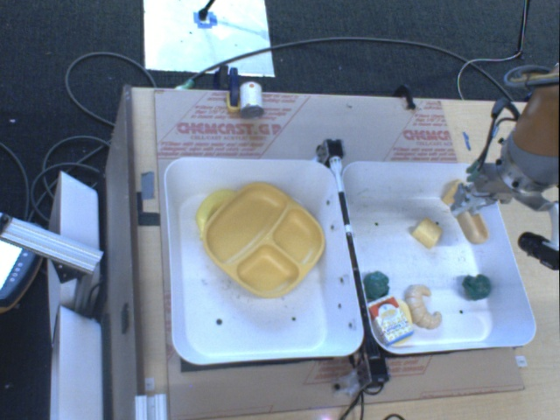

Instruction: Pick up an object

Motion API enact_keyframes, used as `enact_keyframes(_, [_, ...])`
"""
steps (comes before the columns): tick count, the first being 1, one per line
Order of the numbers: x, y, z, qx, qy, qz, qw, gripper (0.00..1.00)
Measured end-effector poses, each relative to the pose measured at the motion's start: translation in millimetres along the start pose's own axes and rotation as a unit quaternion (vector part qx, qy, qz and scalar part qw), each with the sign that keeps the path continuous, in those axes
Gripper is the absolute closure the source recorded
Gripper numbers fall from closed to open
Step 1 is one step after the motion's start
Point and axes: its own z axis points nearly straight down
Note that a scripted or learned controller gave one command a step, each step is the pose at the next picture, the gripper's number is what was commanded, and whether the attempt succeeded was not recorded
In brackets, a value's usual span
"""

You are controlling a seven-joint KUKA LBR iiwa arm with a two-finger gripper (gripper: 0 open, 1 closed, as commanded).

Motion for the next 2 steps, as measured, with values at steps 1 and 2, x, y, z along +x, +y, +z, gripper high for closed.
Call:
enact_keyframes(1, [51.8,14.2,-64.5,0.000,0.001,-0.001,1.0000,1.00])
enact_keyframes(2, [117.8,21.2,-87.2,0.000,0.001,-0.001,1.0000,1.00])
